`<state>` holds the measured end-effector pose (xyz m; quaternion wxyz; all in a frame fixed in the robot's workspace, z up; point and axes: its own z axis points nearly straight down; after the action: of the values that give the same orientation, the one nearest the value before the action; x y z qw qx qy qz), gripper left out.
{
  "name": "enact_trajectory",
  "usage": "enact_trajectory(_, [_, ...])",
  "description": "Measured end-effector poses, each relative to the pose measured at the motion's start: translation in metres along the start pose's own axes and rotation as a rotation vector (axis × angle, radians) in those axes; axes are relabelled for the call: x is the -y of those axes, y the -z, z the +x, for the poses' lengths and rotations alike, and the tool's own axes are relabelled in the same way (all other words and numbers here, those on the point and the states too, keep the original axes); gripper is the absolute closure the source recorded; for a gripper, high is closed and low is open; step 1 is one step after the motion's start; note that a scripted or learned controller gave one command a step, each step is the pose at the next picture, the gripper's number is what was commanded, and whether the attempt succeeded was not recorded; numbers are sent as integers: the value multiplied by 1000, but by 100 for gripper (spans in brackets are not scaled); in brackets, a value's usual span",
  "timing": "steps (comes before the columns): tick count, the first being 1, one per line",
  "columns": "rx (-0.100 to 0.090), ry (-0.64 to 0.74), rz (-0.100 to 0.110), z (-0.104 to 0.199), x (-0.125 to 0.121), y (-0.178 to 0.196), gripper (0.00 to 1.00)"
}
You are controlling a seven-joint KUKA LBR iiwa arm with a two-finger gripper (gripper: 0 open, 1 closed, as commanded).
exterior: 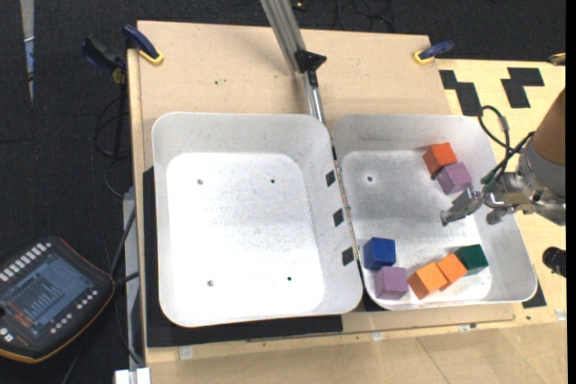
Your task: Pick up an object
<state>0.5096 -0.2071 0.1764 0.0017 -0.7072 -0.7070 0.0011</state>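
Gripper (457, 209) hanging over right bin (396, 171), fingers slightly spread, nothing between them. Nearest: purple block (454, 177) just above, touching orange block (439, 157). Further down, along the near wall: green block (472, 260), two orange blocks (439, 273), purple block (391, 281), blue block (380, 251). Probably lined up for a descent. Left bin (180, 193) beyond.

The grey arm (551, 148) comes in from the right edge, its wrist bent toward the left. The gripper (461, 209) sticks out leftward and a little downward from the wrist, with dark cables looping above and behind it.
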Motion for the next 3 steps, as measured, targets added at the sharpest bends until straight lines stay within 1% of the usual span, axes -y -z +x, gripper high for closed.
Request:
enact_trajectory(1, [-1, -1, 2, 3, 10, -57, 0])
enact_trajectory(2, [1, 0, -6, 2, 8, -44, 100])
enact_trajectory(3, [4, 1, -10, -5, 9, 2, 100])
